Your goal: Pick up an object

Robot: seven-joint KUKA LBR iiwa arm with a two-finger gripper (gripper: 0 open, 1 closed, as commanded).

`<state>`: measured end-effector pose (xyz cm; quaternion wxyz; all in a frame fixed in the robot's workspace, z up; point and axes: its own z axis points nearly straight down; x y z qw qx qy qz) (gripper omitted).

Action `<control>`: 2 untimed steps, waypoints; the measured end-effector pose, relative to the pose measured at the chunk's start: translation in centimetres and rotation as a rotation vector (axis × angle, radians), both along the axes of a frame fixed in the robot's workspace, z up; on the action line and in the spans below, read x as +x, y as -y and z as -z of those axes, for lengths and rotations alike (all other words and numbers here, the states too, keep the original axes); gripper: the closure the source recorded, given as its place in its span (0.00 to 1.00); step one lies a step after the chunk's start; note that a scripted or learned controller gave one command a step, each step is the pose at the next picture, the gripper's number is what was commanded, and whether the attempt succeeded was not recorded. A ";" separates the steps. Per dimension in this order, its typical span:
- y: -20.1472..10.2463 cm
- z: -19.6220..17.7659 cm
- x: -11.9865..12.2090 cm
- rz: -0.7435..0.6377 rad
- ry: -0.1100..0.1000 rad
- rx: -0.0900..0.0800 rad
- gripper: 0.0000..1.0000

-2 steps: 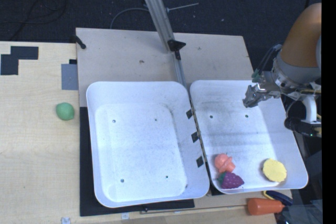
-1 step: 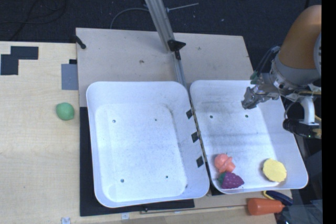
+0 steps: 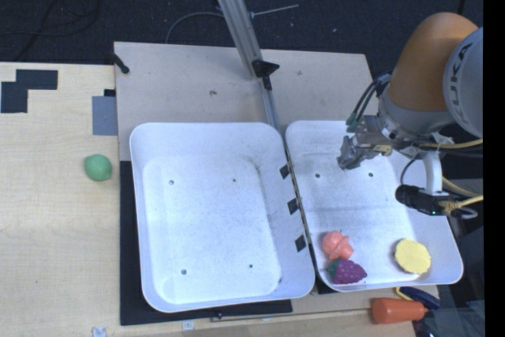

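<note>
My gripper [image 3: 351, 156] hangs above the right bin [image 3: 371, 201], nothing in it (whether it is apart or together, I cannot tell); the orange toy [image 3: 338, 244], purple toy [image 3: 347, 271] and yellow piece [image 3: 413, 256] lie near the front edge, untouched; the picking is all left.

Bins [image 3: 213, 170]: white plastic, matt, finely speckled.
Worktop [image 3: 47, 193]: pale wood, smooth.
Rail [image 3: 237, 12]: ribbed bare metal.
Arm shell [image 3: 430, 59]: glossy orange.
</note>
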<state>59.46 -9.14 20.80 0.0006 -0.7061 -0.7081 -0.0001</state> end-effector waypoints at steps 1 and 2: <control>-4.9 0.4 0.1 0.000 0.000 -0.001 1.00; -9.0 -0.3 0.4 0.001 0.001 0.000 1.00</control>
